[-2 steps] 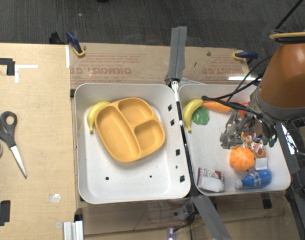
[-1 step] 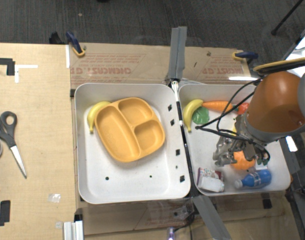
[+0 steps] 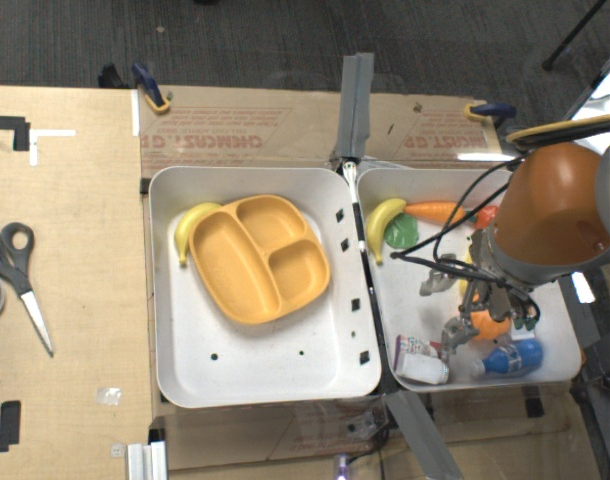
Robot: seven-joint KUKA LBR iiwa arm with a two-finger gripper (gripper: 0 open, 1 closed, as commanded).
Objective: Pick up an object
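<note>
My gripper (image 3: 446,307) hangs low in the right bin (image 3: 409,318), below the arm's orange band. It is open, with one fingertip (image 3: 436,285) toward the back and the other toward the front, and bare bin floor shows between them. Close by lie a white printed packet (image 3: 421,363) at the front, a blue bottle (image 3: 512,358) at the front right and an orange object (image 3: 490,320) partly hidden under the wrist. Farther back are a banana (image 3: 378,222), a green round object (image 3: 401,231) and a carrot (image 3: 435,209).
The left bin (image 3: 255,368) holds a yellow divided plate (image 3: 257,258) with a second banana (image 3: 189,226) along its left side. A divider wall (image 3: 357,268) separates the bins. Scissors (image 3: 20,278) lie on the bench at far left.
</note>
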